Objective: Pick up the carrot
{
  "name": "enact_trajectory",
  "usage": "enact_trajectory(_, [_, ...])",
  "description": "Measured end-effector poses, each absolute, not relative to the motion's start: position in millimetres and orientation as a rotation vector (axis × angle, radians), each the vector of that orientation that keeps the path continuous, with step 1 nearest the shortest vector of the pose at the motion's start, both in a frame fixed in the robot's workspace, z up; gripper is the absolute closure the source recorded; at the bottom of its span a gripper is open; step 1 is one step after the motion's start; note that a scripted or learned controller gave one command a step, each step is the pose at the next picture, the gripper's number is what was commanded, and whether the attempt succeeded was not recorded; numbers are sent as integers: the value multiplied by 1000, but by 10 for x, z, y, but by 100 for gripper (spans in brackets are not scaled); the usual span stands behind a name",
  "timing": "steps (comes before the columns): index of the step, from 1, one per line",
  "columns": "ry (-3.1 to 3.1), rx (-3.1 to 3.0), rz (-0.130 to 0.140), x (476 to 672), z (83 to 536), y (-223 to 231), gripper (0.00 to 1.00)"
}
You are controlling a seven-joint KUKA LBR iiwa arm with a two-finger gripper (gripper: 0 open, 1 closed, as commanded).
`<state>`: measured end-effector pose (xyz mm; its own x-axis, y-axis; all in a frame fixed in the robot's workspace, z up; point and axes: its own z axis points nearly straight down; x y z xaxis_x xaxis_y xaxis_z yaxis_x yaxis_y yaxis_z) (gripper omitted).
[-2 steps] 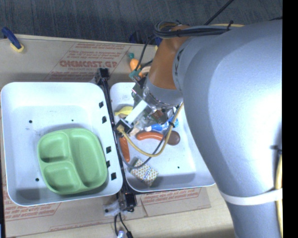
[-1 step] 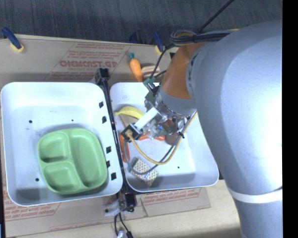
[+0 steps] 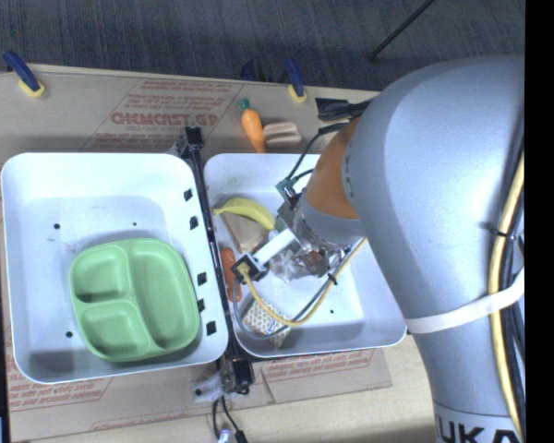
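An orange carrot [image 3: 227, 266] lies along the left wall of the right bin [image 3: 374, 317], partly hidden by the wrist hardware. A second orange carrot with a green tip [image 3: 251, 128] lies outside the bins on the cardboard behind the right bin. My gripper [image 3: 294, 258] is down in the middle of the right bin, just right of the carrot in the bin and below a yellow banana [image 3: 243, 211]. The arm's bulk covers much of the bin.
The left bin [image 3: 37, 183] holds a green divided plate [image 3: 132, 298]. A tan block [image 3: 282, 135] sits beside the outside carrot. In the right bin, a brown piece [image 3: 249, 236] lies under the banana and a speckled tan object [image 3: 261, 319] rests near the front wall.
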<state>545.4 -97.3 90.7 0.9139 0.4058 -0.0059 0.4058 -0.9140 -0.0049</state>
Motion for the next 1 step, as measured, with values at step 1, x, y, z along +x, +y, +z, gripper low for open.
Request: enact_trajectory(1, [-635,-3073,6,4867,1673,-1481,100])
